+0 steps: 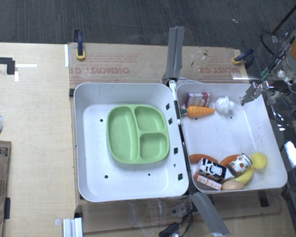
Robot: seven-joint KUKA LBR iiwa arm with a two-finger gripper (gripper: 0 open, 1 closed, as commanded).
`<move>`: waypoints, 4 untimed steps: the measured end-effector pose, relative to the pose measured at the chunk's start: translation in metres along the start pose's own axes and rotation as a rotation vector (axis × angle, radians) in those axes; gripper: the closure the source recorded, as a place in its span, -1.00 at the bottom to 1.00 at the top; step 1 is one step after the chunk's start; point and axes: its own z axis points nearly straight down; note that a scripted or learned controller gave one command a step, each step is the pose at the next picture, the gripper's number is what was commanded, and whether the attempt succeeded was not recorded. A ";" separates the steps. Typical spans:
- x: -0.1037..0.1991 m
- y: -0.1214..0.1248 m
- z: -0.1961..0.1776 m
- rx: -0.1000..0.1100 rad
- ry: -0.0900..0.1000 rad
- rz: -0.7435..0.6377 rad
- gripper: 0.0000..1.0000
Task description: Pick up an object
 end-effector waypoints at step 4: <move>0.063 -0.051 0.010 0.001 -0.001 0.168 1.00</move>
